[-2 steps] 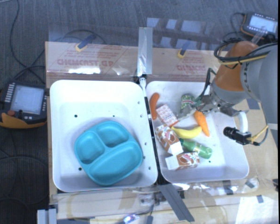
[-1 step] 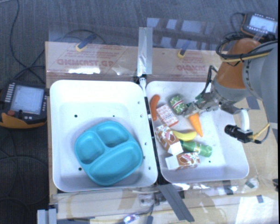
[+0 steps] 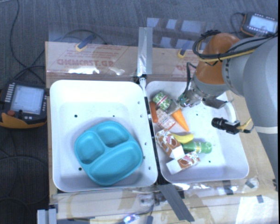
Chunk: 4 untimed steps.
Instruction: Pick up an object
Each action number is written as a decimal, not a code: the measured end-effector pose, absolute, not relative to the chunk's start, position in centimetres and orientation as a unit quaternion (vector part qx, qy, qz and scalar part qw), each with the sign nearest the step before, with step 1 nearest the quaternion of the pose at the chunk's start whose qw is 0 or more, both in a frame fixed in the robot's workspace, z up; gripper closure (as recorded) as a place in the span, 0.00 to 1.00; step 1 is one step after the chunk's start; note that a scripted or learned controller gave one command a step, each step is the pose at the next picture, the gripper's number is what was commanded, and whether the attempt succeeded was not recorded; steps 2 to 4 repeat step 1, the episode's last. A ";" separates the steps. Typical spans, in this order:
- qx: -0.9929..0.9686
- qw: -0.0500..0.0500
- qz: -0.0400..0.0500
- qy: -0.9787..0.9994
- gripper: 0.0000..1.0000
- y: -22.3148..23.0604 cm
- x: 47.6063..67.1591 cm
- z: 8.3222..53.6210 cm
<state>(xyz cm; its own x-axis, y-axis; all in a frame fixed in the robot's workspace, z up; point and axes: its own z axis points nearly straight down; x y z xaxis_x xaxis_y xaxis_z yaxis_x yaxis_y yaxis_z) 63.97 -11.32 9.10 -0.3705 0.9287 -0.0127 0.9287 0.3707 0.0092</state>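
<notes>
Reaching in from the right, the grey arm (image 3: 252, 73) bends down over the back of the right bin (image 3: 233, 164), orange band uppermost. Gripper (image 3: 185, 100) sits low near the bin's far wall, between a green-and-white can (image 3: 160, 100) on its left and the thick end of a carrot (image 3: 180, 119) just in front of it; contact with either is not clear. How wide its grip stands cannot be told from this angle, and nothing can be seen held in it. All loose things lie in the right bin, crowded toward its left wall. A red-and-white packet (image 3: 166, 121) lies beside the carrot, below the can. Nearer the front, a banana (image 3: 184, 137) rests against a green bottle (image 3: 197, 147) lying on its side, with a printed carton (image 3: 166, 143) touching the banana's left end. A smaller carton (image 3: 188, 161) lies at the front of the cluster, tilted. The right half of this bin's floor is bare white. Left bin (image 3: 70, 101) holds a blue divided plate (image 3: 108, 150), flat, toward the front. A handheld screen unit (image 3: 21, 104) lies on the carpet left of the bench.
</notes>
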 end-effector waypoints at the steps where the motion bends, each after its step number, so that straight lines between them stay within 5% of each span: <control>1: 0.571 0.001 0.000 0.821 1.00 -11.0 62.9 19.6; 4: 0.571 0.001 0.000 0.821 1.00 -11.0 62.9 19.6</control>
